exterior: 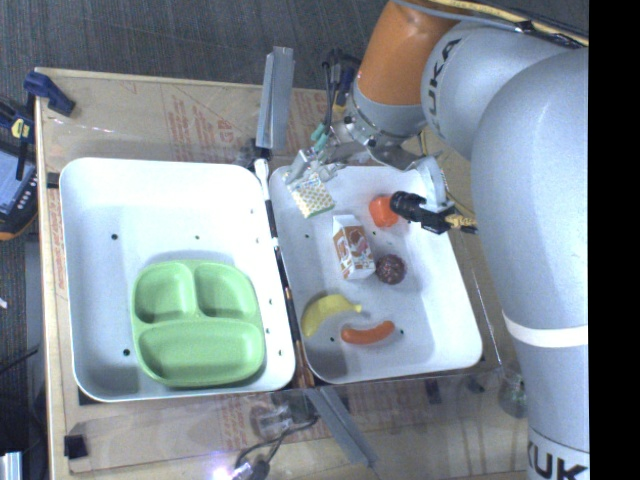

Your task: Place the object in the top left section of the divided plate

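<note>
Wooden bench (150, 108) with 2 white bins, seen from above at a slant. Green plate (197, 353) lying in the left bin (100, 183), 3 sections, all bare; the target section (165, 293) at its upper left corner.

Right of the plate, across the 2 bin walls, in the right bin (455, 318): carton (352, 248), dark ball (391, 269), banana (328, 313), sausage (368, 332), and a small orange piece (382, 211) a bit further up. Up and to the right of the plate, a checkered waffle (314, 198), probably the object meant for this try. Gripper (318, 166) just above the waffle, touching or nearly so. Jaws: cannot tell if apart, together or clamped, too small and mixed with cables. No proof of a hold yet.

Risks, as a judgement:
- Weak pinch on a thin, flat waffle; possible slip during the lift or over the walls on the way to the plate.
- Waffle close to the bin wall nearest the plate; possible bump against it.
- Release slightly off; landing on a divider or in the neighbour section instead.
- Push on the plate at release, and a shift inside its bin.
</note>
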`<state>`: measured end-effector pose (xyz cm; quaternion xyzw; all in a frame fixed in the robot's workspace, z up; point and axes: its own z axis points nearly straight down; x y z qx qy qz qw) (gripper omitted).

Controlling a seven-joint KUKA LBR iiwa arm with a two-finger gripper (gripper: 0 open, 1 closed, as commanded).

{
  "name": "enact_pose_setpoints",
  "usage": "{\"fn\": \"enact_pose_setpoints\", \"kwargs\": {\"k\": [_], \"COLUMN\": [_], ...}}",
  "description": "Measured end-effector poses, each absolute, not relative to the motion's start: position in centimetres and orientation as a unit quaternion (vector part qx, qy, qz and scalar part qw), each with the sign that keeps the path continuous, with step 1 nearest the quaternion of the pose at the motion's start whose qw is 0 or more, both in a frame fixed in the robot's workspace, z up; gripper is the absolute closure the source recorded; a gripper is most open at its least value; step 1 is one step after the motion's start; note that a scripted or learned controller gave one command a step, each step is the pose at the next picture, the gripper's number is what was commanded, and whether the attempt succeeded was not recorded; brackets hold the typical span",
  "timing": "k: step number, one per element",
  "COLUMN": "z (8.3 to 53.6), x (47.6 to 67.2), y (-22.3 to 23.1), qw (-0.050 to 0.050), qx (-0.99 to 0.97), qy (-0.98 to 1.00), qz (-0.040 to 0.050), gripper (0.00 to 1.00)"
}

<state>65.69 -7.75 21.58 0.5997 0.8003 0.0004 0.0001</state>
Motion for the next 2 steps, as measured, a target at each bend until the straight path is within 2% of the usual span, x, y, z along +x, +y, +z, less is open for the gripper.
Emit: {"fn": "enact_pose_setpoints", "kwargs": {"k": [1,2], "z": [22.3,21.7], "x": [57.5,51.0], "y": [-1.6,8.0], "qw": [-0.001,-0.002], "qx": [0.579,0.549], "qy": [0.815,0.836], "qz": [-0.001,-0.002], "gripper": [1.0,1.0]}}
